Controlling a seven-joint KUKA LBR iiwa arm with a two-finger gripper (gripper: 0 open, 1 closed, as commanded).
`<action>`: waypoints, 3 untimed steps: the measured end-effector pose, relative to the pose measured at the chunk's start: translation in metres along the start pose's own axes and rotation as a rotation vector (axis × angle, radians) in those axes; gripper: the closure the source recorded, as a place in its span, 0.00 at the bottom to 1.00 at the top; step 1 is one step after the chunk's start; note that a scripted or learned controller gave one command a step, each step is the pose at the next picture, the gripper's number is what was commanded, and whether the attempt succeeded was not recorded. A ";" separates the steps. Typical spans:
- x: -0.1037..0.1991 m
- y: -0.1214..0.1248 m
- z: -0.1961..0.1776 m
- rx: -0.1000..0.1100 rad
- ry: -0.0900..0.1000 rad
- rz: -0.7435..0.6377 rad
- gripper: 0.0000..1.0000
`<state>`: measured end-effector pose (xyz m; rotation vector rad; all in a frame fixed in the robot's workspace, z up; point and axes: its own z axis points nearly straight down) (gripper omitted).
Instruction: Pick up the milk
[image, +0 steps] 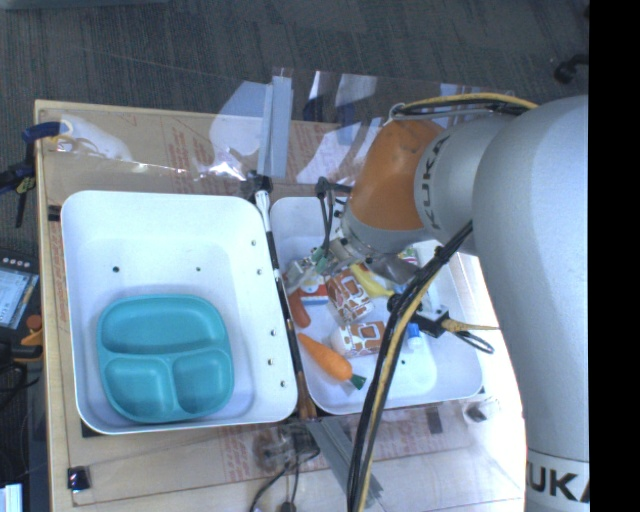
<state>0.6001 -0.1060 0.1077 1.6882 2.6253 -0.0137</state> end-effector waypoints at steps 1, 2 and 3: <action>0.009 -0.057 0.013 0.004 0.016 -0.059 0.00; 0.011 -0.056 0.005 0.005 0.020 -0.064 1.00; 0.010 -0.056 0.004 0.005 0.019 -0.063 0.00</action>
